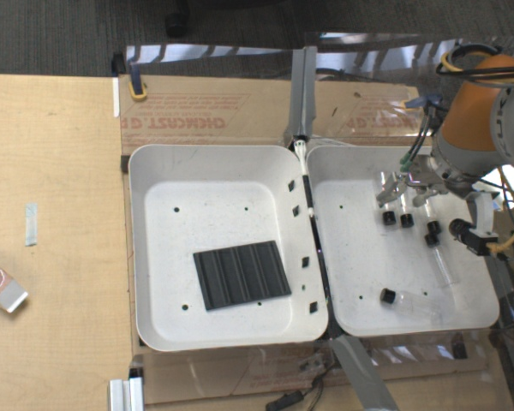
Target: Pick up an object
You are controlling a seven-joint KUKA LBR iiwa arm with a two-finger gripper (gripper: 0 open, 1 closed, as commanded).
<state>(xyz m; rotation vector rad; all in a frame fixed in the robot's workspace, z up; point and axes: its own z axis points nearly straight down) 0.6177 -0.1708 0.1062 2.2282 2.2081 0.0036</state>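
Jaws apart, nothing between them; gripper [397, 218] hangs over right bin [351, 315], toward 1 o'clock. Dark ribbed slab [242, 275] lies flat in left bin [154, 229] (toward 5 o'clock).

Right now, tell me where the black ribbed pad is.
In the camera view, the black ribbed pad lies flat in the left bin, toward its lower middle, well apart from the gripper over the right bin.
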